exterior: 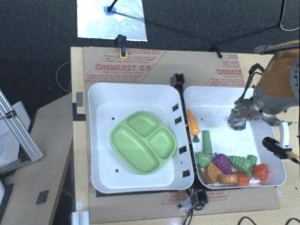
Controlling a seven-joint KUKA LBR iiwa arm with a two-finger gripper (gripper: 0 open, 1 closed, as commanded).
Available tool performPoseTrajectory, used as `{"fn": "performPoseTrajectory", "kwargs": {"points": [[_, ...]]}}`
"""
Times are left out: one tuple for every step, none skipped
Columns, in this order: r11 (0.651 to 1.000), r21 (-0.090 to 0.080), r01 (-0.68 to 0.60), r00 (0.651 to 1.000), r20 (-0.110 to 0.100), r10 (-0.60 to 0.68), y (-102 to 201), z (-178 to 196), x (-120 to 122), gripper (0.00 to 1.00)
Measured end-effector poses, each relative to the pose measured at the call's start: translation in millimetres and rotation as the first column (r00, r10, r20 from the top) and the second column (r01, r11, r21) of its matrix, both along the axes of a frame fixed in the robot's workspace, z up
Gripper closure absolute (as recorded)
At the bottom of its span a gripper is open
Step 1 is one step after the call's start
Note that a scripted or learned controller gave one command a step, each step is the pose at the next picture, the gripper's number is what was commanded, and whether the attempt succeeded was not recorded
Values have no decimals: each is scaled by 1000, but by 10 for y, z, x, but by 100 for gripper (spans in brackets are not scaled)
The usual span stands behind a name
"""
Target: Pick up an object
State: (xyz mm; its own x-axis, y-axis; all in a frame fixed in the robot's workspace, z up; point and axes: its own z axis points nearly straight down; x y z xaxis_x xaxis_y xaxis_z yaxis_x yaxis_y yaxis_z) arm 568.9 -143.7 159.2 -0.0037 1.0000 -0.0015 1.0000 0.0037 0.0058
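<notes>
Tool point(238, 121) poised low over bare floor of right bin point(220, 97), grip state can't be told from overhead cam. Nearest pick: green cucumber-like piece point(206, 142), just below-left of tool, long axis running front-to-back; orange carrot point(192, 122) further left by divider; rest of toy food point(232, 168) heaped nearer front wall.

Under my two bins lies a tan cardboard sheet point(140, 64) printed in faded red. Left of centre I read "CHEMCAST GP" in block capitals, with a smaller line beneath it too fine to make out. The same mark repeats at the upper right, set at a slant and partly cut off by my arm. Nothing else legible.
</notes>
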Motion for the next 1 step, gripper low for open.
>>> {"fn": "performPoseTrajectory", "kwargs": {"points": [[1000,0,-1,1000,0,1,-8,635,-4,100]]}}
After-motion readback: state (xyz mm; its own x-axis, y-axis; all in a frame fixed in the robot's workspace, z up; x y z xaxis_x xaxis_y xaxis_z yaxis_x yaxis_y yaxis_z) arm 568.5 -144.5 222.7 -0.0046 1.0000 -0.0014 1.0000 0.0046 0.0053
